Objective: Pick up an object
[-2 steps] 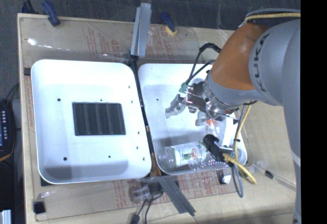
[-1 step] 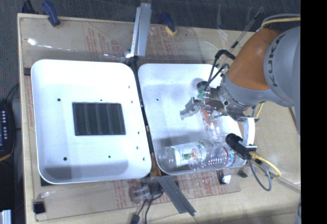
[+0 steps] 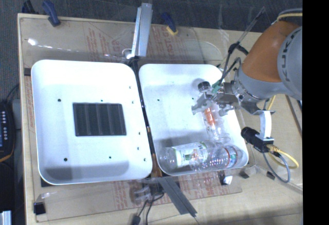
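Note:
In the right bin (image 3: 164,90), two clear plastic bottles lie on their sides along the near wall: one with a green label (image 3: 184,156) and one with a red dotted label (image 3: 225,156). A small clear object with an orange part (image 3: 211,117) lies just behind them, toward the bin's right wall. My gripper (image 3: 207,99) hangs low over the right half of this bin, directly above the orange-marked object and very close to it. Whether it touches that object cannot be told.
The left bin (image 3: 51,80) has a dark slatted rectangle (image 3: 99,119) in its middle. A metal bar (image 3: 141,29) stands at the back between the bins. Blue clamps (image 3: 50,12) hold the board's far edge. Cables (image 3: 267,142) trail by the right bin.

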`<state>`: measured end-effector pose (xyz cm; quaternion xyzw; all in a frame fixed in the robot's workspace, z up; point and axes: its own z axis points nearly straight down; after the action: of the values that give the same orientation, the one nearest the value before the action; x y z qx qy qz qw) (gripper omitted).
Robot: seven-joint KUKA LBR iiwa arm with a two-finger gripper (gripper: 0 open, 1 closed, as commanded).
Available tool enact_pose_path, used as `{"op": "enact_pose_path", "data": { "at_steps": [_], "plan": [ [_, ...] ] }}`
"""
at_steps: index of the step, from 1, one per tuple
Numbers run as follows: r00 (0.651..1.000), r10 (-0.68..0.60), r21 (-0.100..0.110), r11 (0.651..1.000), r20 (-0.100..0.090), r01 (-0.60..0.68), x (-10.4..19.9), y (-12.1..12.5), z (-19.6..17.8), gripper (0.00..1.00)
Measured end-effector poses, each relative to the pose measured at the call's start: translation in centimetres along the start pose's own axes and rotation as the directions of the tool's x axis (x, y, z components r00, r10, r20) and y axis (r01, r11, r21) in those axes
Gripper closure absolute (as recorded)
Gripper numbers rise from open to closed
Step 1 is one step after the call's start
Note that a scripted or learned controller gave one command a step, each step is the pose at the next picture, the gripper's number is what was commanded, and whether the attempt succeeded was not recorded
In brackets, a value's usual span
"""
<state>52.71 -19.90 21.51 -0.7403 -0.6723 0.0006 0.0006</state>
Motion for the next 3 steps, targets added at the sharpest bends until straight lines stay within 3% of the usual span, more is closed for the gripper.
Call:
{"op": "enact_pose_path", "data": {
  "at_steps": [1,2,3],
  "plan": [
    [1.000,-0.011,0.002,1.000,0.000,0.011,-0.2,3.4,2.3,0.00],
    [0.967,-0.254,0.002,0.967,-0.001,0.254,0.2,4.0,2.5,0.00],
    [0.955,-0.297,-0.002,0.955,0.001,0.297,-0.3,6.1,4.1,0.00]
  ]
}}
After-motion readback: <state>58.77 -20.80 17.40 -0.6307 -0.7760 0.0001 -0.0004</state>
